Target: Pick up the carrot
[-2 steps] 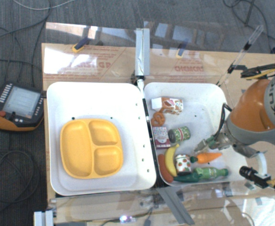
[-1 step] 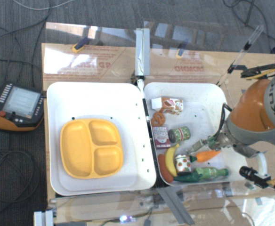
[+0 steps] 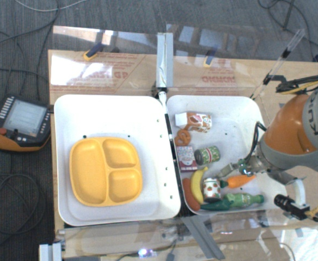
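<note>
You find the carrot (image 3: 239, 181) in the right bin (image 3: 232, 105), just above the green bottle (image 3: 240, 200). The claw (image 3: 245, 169) touches its upper side; its state cannot be told. Expect light, stiff, smooth plastic; grip mid-length across the taper.

**Hidden and unclear items**

- Arm (image 3: 295, 132): cut off at the picture's right edge.
- Gripper (image 3: 245, 169): partly hidden beneath the arm's wrist; finger detail too small to tell.
- Carrot (image 3: 239, 181): left end blurs into the neighbouring clutter.
- Cup (image 3: 211, 188), near the right bin's (image 3: 230, 105) front edge: print unreadable.
- Carton (image 3: 199, 122): label unreadable.
</note>
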{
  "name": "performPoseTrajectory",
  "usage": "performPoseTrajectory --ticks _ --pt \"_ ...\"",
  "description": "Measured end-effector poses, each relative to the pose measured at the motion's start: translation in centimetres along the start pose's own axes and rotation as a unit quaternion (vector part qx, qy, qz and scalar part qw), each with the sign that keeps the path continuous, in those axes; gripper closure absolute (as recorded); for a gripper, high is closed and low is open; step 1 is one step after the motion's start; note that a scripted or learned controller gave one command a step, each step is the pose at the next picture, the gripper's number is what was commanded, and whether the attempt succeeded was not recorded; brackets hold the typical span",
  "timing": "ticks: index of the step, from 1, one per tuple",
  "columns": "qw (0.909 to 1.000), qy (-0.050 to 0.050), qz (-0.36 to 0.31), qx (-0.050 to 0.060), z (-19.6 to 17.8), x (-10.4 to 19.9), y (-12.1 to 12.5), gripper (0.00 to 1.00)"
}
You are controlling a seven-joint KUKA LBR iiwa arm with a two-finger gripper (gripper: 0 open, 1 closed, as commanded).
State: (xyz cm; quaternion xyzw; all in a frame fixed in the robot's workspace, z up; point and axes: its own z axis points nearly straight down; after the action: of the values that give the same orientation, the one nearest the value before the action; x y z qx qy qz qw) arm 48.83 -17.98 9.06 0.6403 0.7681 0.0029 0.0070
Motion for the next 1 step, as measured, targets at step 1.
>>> performPoseTrajectory --ticks 1 --pt "1.0000 -0.001 0.000 -0.001 -0.98 -0.03 0.15 1.00"
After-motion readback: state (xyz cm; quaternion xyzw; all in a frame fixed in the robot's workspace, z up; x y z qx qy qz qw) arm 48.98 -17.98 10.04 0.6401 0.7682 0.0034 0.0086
